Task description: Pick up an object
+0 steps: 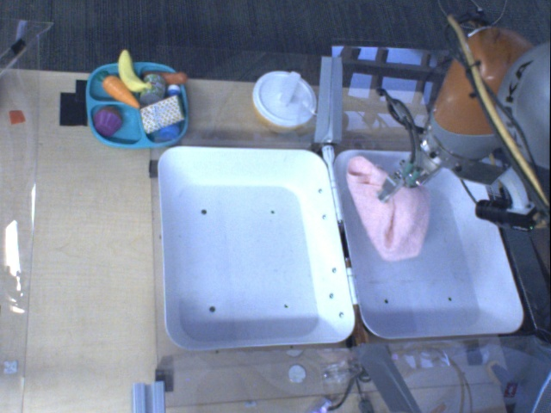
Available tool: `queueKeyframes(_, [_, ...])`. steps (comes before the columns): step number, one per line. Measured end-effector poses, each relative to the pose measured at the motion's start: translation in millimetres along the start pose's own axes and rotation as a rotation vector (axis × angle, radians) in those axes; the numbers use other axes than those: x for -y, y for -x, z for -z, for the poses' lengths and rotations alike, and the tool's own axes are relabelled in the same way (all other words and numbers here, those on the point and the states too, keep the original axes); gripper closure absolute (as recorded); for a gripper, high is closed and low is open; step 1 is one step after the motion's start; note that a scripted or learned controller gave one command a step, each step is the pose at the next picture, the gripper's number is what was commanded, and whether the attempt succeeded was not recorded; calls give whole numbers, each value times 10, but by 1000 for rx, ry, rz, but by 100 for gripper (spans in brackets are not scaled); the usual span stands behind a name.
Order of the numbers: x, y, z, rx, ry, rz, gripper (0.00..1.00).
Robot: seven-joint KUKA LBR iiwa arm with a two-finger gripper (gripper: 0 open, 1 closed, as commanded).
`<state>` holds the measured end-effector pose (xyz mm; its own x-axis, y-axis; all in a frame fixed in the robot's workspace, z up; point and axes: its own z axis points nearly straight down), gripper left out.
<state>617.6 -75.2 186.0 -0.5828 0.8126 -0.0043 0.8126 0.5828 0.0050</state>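
A crumpled pink cloth (396, 222) lies in the right white bin (465, 308), running from the bin's upper left corner down toward its middle. My gripper (398, 186) comes in from the right and sits right at the cloth's upper part, its tip touching or just above the fabric. The grey arm with the orange band (469, 84) rises behind it at the upper right.
The left white bin (250, 317) lies beside the right one. Behind the bins on the bench stand a blue tray (102, 136) of toy food and a white lidded bowl (284, 100). A metal frame (387, 67) stands behind the right bin.
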Motion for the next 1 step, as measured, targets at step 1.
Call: queueKeyframes(1, [-402, 264, 274, 1, -1, -187, 100])
